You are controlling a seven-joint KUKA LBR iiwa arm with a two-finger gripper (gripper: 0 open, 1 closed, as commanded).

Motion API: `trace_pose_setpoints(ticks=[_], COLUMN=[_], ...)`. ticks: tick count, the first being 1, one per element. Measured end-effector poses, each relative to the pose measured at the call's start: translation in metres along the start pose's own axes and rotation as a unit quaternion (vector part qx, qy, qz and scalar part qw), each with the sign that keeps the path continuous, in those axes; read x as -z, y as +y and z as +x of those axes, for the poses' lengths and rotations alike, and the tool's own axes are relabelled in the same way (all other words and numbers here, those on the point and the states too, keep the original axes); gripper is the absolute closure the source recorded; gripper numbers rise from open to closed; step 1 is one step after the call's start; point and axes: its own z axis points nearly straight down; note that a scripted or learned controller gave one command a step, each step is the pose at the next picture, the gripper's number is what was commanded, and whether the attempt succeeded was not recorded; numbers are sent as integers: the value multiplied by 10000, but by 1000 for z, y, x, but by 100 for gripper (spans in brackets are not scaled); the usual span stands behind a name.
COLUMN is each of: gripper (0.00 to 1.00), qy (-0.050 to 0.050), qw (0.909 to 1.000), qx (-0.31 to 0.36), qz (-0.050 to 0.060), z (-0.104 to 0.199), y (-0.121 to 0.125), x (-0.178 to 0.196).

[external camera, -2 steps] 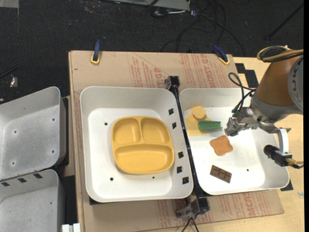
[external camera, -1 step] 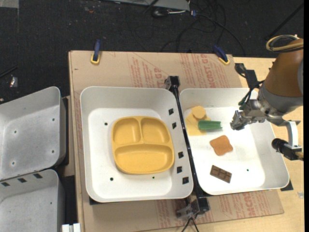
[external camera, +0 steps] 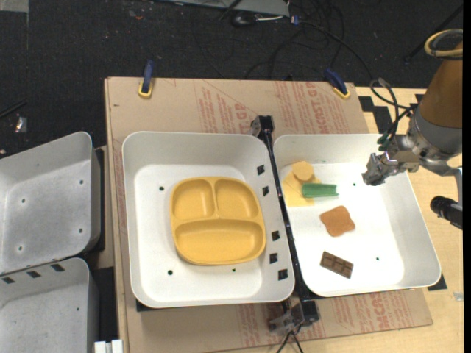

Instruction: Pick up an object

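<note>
Bins sit side by side on the cardboard-covered worktop [external camera: 221, 94]. A yellow divided plate [external camera: 218, 220] lies in the left bin [external camera: 140, 197]. The right bin [external camera: 412, 248] holds four loose items: a pale yellow block with a round top [external camera: 297, 182] near its left wall, a green piece [external camera: 319, 190] resting against that block, a tan toast-shaped piece [external camera: 337, 220] just below, and a brown chocolate bar [external camera: 336, 265] nearer the front. The gripper [external camera: 375, 172] hangs over the right bin's upper right area, well apart from the items, with nothing between its fingers; how wide it stands cannot be made out.
</note>
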Motion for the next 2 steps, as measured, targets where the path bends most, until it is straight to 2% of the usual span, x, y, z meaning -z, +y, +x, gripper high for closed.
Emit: trace_pose_setpoints(ticks=[2], gripper=[100], qy=[19], qw=[10000], qx=[25], qz=[37], z=[111], y=[-4], x=[-15])
